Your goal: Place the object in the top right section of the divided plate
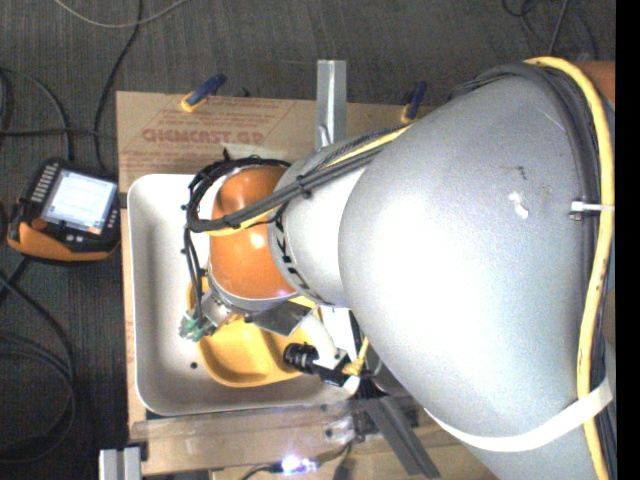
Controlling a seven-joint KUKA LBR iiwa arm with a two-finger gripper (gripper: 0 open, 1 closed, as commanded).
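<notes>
A yellow divided plate (238, 360) lies in the left white bin (152, 268), near its front edge, and most of it is covered by the arm. The arm's orange wrist band (245, 236) hangs directly over the plate, with cables looped around it. The gripper sits below that band, hidden by the wrist, so I cannot see what is between its fingers. A small green and white piece (189, 325) shows at the wrist's lower left edge, just above the plate's left rim. I cannot tell what it is.
The big grey arm body (470, 268) covers the right bin and the right half of the view. A teach pendant (68, 211) lies on the floor to the left. Clamps (203, 91) hold the brown board behind the bins.
</notes>
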